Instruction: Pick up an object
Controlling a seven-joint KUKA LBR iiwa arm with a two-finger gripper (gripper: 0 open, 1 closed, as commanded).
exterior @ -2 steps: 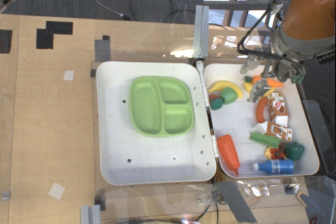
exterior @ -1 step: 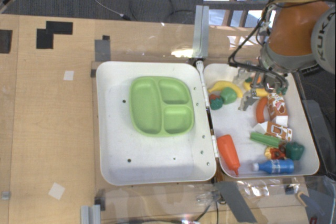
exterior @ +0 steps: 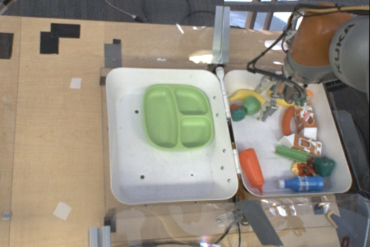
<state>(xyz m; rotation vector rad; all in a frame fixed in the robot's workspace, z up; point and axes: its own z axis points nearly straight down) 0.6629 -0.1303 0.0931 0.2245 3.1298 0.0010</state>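
The end effector [exterior: 272, 106] is hanging low over the upper part of the right bin [exterior: 341, 182], just beside the yellow banana [exterior: 241, 95] and the green round toy [exterior: 250, 105]. Whether anything sits between its parts cannot be told at this size, nor how wide it stands. The likeliest target seems to be the banana or the green toy, both lying near the bin's left wall. To do the step well, the arm is needing a straight descent centred on one item, clear of the wall and of the red sausage [exterior: 287, 121] on its other side. The orange carrot [exterior: 252, 166] and blue bottle [exterior: 302, 184] are lying well apart, nearer the front.
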